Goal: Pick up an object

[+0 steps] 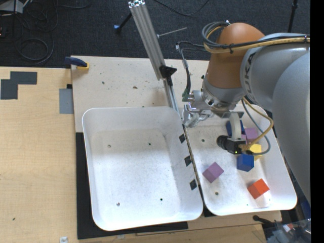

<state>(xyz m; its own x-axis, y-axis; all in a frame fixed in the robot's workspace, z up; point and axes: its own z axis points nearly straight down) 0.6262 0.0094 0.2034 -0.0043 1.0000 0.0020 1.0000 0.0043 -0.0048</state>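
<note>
My gripper (pixel 194 114) hangs below the orange wrist band over the far left corner of the right bin (pixel 283 202), close to the divider between the two bins. Nothing shows in its grasp. In the right bin lie a purple cube (pixel 213 171) near the middle, an orange-red cube (pixel 258 188) toward the front right, and a blue cube (pixel 245 162). Beside the blue cube are a yellow piece (pixel 254 149) and a pale purple block (pixel 250 134). All these objects sit to the right of and nearer the camera than the gripper.
The left bin (pixel 88 135) stands beside the right one. A slanted aluminium bar (pixel 149 39) rises behind the bins, close to the gripper. A blue clamp (pixel 76 62) lies at the bench's far left corner. The grey arm (pixel 283 80) covers the right bin's far right.
</note>
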